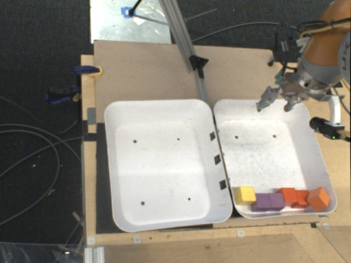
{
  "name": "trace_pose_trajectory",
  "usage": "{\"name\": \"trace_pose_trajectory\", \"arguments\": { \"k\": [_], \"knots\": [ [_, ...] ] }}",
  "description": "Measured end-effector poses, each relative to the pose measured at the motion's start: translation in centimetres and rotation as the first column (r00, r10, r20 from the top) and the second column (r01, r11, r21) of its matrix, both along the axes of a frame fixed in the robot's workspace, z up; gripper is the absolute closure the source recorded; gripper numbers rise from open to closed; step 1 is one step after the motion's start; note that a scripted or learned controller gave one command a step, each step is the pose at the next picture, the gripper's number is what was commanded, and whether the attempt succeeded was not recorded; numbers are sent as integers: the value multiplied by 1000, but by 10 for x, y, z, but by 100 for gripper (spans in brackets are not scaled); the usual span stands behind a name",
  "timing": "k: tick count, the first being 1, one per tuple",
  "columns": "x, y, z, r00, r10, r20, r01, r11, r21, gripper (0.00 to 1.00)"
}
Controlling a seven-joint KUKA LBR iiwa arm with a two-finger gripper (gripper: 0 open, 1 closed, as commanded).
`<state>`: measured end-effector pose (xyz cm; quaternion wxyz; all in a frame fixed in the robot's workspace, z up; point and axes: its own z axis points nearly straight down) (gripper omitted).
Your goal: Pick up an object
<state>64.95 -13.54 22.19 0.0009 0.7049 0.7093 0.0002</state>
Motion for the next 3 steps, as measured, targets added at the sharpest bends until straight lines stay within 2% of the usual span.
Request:
{"name": "trace_pose_trajectory", "arguments": {
  "k": [1, 2, 3],
  "knots": [
    [35, 25, 39, 1000, 3, 7, -3, 1000, 1, 0],
    [34, 23, 49, 1000, 4, 6, -4, 1000, -2, 100],
    [34, 23, 48, 1000, 6, 5, -6, 1000, -2, 0]
  ]
}}
